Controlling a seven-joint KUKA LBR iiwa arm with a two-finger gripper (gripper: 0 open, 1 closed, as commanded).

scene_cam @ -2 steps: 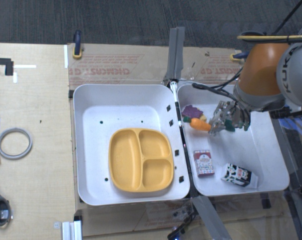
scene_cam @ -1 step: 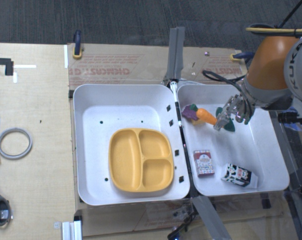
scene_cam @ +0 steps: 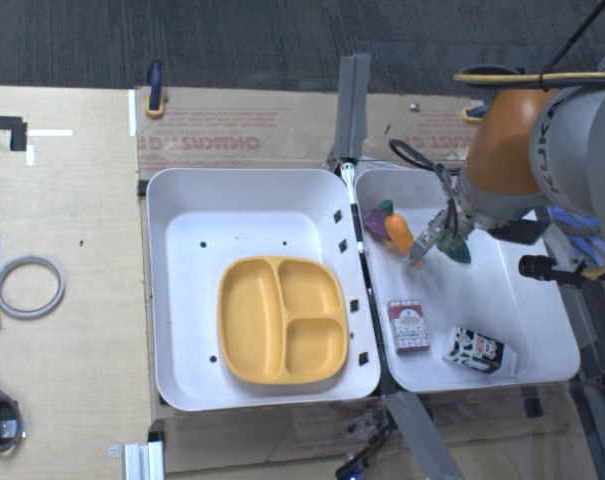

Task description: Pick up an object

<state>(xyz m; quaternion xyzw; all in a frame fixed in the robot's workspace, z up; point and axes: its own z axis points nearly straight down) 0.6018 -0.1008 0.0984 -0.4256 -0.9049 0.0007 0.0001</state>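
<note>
Over the right white bin point(scene_cam: 542, 358), the grey arm with the orange band point(scene_cam: 507, 143) reaches in from the right side. Its end effector point(scene_cam: 434, 243) hangs low near the back left part of that bin. I cannot tell if its tips are apart or together, because they are small and blurry.

Just left of the end effector lies a small orange carrot-shaped toy with a green top point(scene_cam: 395, 228). It sits close to the left wall of the bin, beside a purple thing point(scene_cam: 372, 224) that is partly hidden. The carrot toy and the end effector look very near, but I cannot tell if they touch. A small dark green thing point(scene_cam: 460, 252) sits just right of the end effector.

Near the front edge of the right bin are 2 more things. A small red and white box point(scene_cam: 410, 327) lies flat by the left wall. A black and white box point(scene_cam: 476, 349) lies to its right, near the front rim. Between these 2 boxes and the carrot toy, the middle of the bin floor is bare white.

The left white bin point(scene_cam: 182, 268) holds a yellow plastic plate with 3 sections point(scene_cam: 282, 319). Bare floor shows along the back and left side of it.

On the wooden tabletop point(scene_cam: 62, 368), far left, rests a grey ring point(scene_cam: 26, 286).
</note>
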